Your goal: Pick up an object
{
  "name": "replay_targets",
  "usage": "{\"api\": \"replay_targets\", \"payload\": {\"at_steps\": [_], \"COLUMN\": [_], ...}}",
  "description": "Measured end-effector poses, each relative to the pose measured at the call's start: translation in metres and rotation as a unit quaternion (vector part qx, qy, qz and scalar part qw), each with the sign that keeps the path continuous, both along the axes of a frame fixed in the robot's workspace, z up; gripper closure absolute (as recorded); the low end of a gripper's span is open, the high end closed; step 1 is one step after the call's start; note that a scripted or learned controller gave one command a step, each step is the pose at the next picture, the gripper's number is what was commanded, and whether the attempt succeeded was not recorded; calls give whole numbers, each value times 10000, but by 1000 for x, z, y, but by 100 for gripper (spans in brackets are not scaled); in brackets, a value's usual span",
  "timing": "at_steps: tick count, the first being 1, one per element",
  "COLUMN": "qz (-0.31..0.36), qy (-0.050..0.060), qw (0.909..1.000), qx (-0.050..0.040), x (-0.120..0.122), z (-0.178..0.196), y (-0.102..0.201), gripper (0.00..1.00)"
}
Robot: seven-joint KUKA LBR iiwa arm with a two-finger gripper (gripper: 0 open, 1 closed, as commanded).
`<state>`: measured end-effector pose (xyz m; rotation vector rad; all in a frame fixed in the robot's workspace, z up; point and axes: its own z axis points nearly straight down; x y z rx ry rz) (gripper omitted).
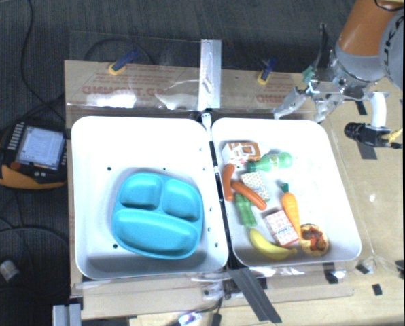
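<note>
Two shallow white plastic bins sit side by side on a pale wooden tabletop (379, 202), touching along a dark seam in the middle. The left bin (94, 155) carries a turquoise plastic tray with three compartments (158, 214), lying flat near the bin's centre. The right bin (335, 182) holds a cluster of toy food spread from its upper left towards its lower right: a small printed carton in brown and white (242, 151), a green plastic bottle lying on its side (272, 160), an orange-red sausage (249, 193), a green pepper-like piece (247, 212), an orange carrot with a green top (290, 208), a small pink and white box (281, 227), a yellow banana (268, 246) against the near wall, and a brownish pastry-like item (312, 239) just beside it. The grey arm with its orange band (363, 26) reaches in at the upper right, and the gripper (311, 100) hangs over the tabletop just beyond the right bin's far edge, apart from every toy; its jaws look spread and carry nothing. Behind the bins lies a sheet of clear plastic (175, 87) pinned with a blue and a yellow clamp, and a metal bracket (210, 73) stands upright at the seam. The floor around is dark carpet (26, 60) with loose cables, and a handheld control pendant with a lit screen (29, 155) rests on it at the left.
</note>
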<state>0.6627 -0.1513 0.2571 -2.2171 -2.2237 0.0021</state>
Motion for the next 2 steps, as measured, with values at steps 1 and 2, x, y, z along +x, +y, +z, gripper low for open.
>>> {"api": "replay_targets", "payload": {"at_steps": [1,2], "qz": [214,195], "qy": [-95,3], "qw": [9997,9998], "qx": [-17,2], "x": [-62,-128], "z": [-154,-140], "y": [11,-2], "gripper": [0,0]}}
